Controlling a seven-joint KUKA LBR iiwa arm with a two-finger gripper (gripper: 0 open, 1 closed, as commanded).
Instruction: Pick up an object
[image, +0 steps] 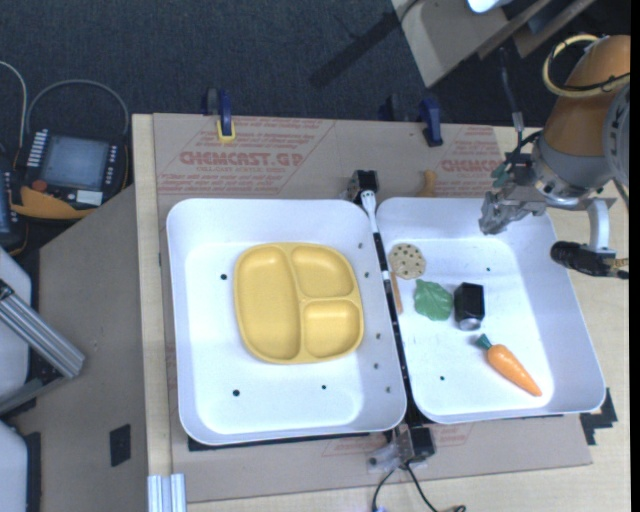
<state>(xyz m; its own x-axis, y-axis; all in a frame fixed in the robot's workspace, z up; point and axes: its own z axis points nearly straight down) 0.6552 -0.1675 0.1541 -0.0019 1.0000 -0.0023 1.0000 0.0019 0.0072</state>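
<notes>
Item: carrot (513, 368), which we log in the right bin (560, 300), toward its near right corner, apart from the black block (469, 305) and green leaf piece (433, 300). We judge it light, rigid, smooth plastic, apt to roll. Long axis runs diagonally; green stub points up-left, tip down-right. Best hold: across the thick middle. The claw (497, 215) hovers at the bin's far edge, carrying nothing; we cannot tell its opening.

The gripper (497, 215) hangs over the right bin's (560, 385) far edge (nothing between its fingers), well apart from the carrot (513, 367), black block (469, 304) and green piece (433, 300).
</notes>
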